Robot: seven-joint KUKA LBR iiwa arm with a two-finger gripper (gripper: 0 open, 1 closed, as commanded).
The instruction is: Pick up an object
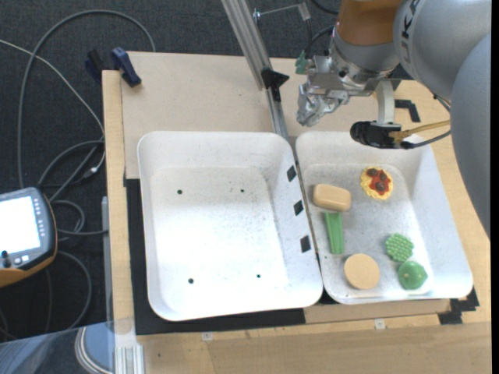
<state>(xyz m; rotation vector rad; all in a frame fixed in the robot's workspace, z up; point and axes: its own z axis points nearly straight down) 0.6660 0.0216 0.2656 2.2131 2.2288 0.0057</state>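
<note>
Grey steel and an orange wrist band are marking out the KUKA arm (437,29) as it is reaching in from the right, its gripper (312,114) hanging above the pale wooden bench (195,100) just beyond the far left corner of the right bin (448,240). Whether the claw is set wide or narrow cannot be told from this angle. A slanting aluminium rail (243,33) is running down just beside the gripper, ending near the seam between the two bins. A blue clamp (125,66) is gripping the bench's far left corner, while grey cables (47,61) are looping over the dark floor and a control pendant (22,228) is lying at the left edge.

The right bin is holding all six toy pieces, well apart from the gripper: a tan loaf-shaped block (332,197) touching the top of a green stick (334,232), a flat round tan disc (362,271) near the front rim, a yellow frilled piece with a red centre (377,183), a bumpy green piece (398,246) and a smooth green ball-like piece (412,274) at the front right. The left bin (218,209), shallow, white and round-cornered, is showing fine dark speckles and four small dots. Black tabs (297,206) are lining the ridge where the bins are meeting.
</note>
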